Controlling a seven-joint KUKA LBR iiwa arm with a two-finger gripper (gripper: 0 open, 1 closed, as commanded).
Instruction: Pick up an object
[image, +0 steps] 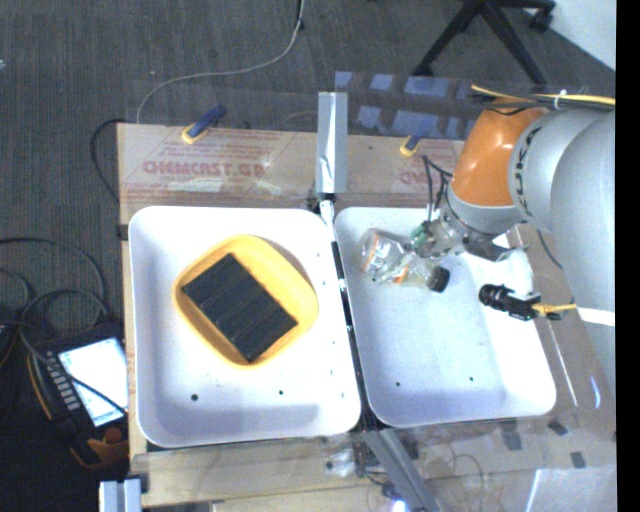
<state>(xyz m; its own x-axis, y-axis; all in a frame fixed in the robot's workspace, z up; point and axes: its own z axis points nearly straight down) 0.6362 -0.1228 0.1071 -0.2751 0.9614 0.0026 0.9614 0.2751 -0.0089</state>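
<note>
The arm's wrist hides most of the hand (436, 240) over the right bin (460, 385), so its state cannot be told; a crumpled clear wrapper (388, 256) lies just beside it; a yellow dish with a dark pad (243, 298) sits in the left bin (160, 400).

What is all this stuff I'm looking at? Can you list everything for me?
Bins: two, white, side by side on the bench.
Dish: one, yellow, in the left bin.
Pad: one, black and ridged, lying in the yellow dish.
Clear wrapper: one, crumpled, see-through, at the back of the right bin.
Clips: two, blue and yellow, on the board behind the bins.
Tablet: one, lit screen, on the floor at left.
Cables: several, dark, on the floor.
Arm: one, grey with an orange band, reaching over the right bin.
Gripper: one, beside the wrapper.
</note>
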